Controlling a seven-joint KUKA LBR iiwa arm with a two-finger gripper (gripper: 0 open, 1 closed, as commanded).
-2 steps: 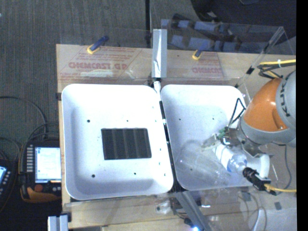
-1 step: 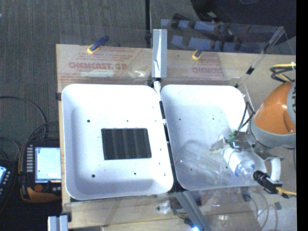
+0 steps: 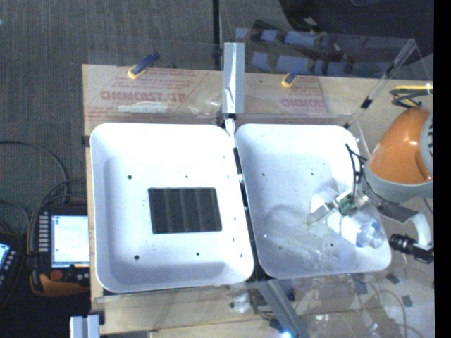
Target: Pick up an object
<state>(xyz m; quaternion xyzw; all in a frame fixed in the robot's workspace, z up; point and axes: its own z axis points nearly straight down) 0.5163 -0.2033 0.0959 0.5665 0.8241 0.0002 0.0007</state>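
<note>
The arm [image 3: 398, 157] is reaching in from the right over the right bin [image 3: 282, 153], with its orange band sitting above that bin's right rim. The end effector [image 3: 337, 208] is pointing down and leftward inside the right bin; whether it is open or closed cannot be told from this view. A clear plastic bottle [image 3: 299, 239] is lying on its side on the right bin floor, just below and left of the end effector. A dark ribbed rectangular block [image 3: 184, 210] is lying flat in the middle of the left bin [image 3: 113, 160]. Both bins are resting side by side on the tabletop [image 3: 162, 94].
</note>
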